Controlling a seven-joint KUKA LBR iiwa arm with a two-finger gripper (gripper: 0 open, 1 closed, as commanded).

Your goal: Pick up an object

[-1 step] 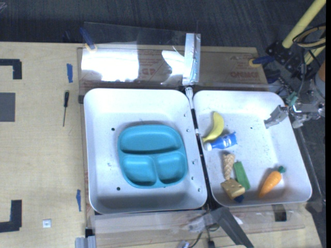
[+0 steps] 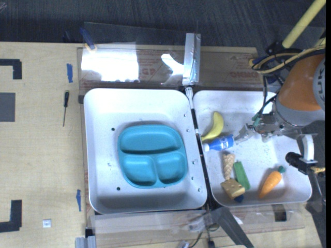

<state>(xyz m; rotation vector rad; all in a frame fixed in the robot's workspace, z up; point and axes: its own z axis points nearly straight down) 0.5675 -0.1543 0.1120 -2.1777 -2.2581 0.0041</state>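
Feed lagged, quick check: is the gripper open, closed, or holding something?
Gripper: state cannot be told; it hangs over the shallow white right-hand bin.

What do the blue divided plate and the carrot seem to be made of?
Blue divided plate: probably moulded plastic, smooth and slightly glossy, one even colour. Carrot: likely a plastic or rubber toy, even orange with a green tip; finish too small to tell.
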